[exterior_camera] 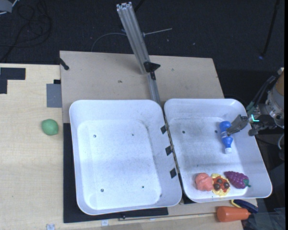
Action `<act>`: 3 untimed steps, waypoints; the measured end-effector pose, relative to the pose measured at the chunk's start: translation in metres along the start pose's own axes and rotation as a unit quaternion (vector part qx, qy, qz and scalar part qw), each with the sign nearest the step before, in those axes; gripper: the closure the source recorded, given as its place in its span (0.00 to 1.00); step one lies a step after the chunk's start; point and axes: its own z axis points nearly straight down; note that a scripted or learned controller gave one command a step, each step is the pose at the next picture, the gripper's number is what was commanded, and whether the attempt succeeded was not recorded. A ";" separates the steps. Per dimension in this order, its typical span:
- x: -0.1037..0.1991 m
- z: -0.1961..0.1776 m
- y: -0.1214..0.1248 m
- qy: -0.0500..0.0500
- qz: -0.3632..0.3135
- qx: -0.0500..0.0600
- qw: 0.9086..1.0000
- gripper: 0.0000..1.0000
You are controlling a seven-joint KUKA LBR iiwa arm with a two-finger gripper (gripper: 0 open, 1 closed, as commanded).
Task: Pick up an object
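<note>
at 3 o'clock in the right bin [259, 157], the claw [238, 124] sits low by the blue bottle [225, 135], dark fingers right at its top end; can't tell if they're apart or clamped. bottle lies w/ white cap toward 6. at 6 o'clock in same bin: peach toy [203, 181], yellow-red toy [221, 184], purple grapes [236, 178], side by side. left bin [81, 110] at 9. green ball [50, 127] on the bench further toward 9. orange carrot [233, 213] outside the bin, toward 6.

A blue bottle [225, 136] lies just left of the gripper [241, 122]. Bare bin floor [197, 143] opens farther left; toy fruits [222, 181] crowd the near rim.
</note>
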 end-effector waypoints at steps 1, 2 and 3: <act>0.000 0.000 0.000 0.000 0.000 0.000 1.000 0.00; 0.001 0.042 -0.001 0.001 0.000 0.002 1.000 0.00; 0.011 0.098 -0.001 0.001 0.000 0.002 1.000 0.00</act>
